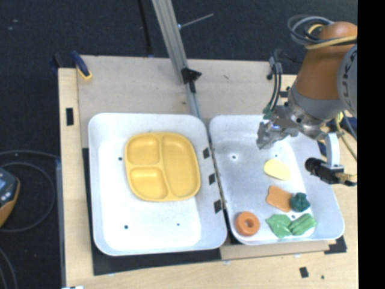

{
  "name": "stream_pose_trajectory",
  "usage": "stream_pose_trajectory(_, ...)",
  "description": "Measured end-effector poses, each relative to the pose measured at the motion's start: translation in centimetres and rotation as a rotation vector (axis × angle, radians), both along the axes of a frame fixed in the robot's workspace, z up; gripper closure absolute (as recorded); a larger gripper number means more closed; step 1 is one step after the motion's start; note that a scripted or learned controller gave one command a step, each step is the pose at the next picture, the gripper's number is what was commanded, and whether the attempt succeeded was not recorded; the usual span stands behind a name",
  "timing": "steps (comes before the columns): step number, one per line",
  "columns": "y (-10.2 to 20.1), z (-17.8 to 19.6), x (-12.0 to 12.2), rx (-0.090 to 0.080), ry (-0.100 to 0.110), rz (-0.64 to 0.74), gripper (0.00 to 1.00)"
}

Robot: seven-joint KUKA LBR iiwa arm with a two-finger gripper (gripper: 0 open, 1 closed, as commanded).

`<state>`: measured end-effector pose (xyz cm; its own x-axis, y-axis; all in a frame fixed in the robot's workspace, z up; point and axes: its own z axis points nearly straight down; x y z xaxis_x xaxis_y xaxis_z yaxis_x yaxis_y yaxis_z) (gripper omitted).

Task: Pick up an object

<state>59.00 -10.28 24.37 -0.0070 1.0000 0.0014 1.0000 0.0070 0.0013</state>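
2 shallow white bins sit side by side on the table (138, 83). Left bin (108, 221) carries 1 yellow divided plate (162, 165) with 3 compartments, lying flat near the bin's middle. Right bin (237, 140) carries 5 small items, gathered toward its near right corner, probably because they were tipped in loosely: 1 pale yellow wedge (277, 170), 1 orange block (278, 198), 1 dark green lump (299, 202) touching the block, 1 light green leafy piece (290, 224), and 1 orange ring (247, 223) lying flat just beside the bin's near wall.

Gripper (266, 135) hangs over the far part of the right bin, on the grey arm with its orange band (322, 65) reaching in from the right. Whether its fingers are spread or pressed together cannot be told at this angle; nothing is visible between them. Nearest candidate for the pick is the pale yellow wedge, just beside and nearer the camera than the gripper. No item appears lifted, so the pick is judged not yet done.
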Motion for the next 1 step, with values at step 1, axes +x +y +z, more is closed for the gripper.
stream_pose_trajectory(1, 5.28, -0.94, -0.81, -0.001, 0.001, 0.000, 1.00)
